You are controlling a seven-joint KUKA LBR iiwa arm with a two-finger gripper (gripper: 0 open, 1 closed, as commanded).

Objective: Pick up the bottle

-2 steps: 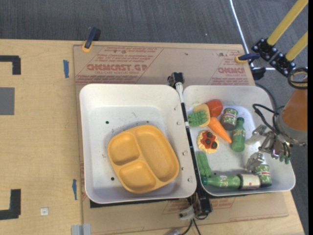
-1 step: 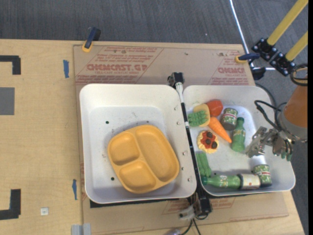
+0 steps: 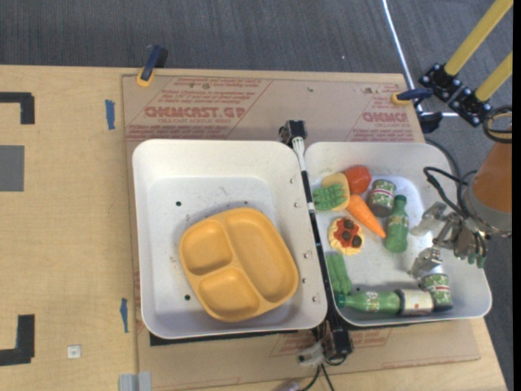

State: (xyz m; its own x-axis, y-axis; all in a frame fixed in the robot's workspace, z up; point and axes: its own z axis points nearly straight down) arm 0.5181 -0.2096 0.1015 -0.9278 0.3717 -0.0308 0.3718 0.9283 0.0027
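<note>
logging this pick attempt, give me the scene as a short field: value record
left bin: holds a yellow divided plate
right bin: holds toy food, cans and bottles
large bottle: green, lying on its side along the near wall
small bottle: green, beside the carrot
other items: tomato, pizza slice, two cans
end effector: over the right side of the right bin, nothing seen between its fingers
task status: bottle not yet picked up

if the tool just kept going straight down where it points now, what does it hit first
Most likely the small green can lying just under the tool, near the right bin's front corner. The large green bottle lies further left, off that line. Depth is hard to judge from this slanted view.
</note>
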